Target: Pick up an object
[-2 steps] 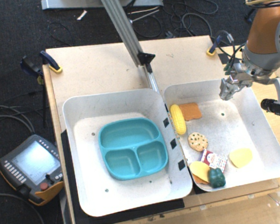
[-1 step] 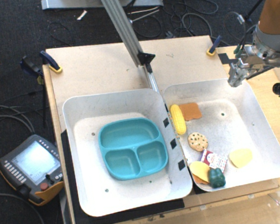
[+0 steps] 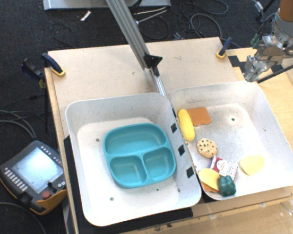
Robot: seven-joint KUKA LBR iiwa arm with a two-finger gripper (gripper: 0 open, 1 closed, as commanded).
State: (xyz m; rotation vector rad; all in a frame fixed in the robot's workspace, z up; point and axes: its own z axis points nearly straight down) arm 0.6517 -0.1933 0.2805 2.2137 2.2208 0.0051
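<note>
Left bin (image 3: 88, 164): holds teal divided tray (image 3: 139, 154).
Right bin (image 3: 265, 125): yellow banana (image 3: 186, 124), orange slab (image 3: 199, 116), cookie (image 3: 206, 147), green piece (image 3: 226, 185), yellow chip (image 3: 252, 164).
Tool (image 3: 258, 67): far right, above table (image 3: 103, 71) past the right bin's far edge, nothing held; opening cannot be told.

A pale wooden bench (image 3: 108, 70) stands on dark carpet (image 3: 3, 47) strewn with cables (image 3: 197, 11).
</note>
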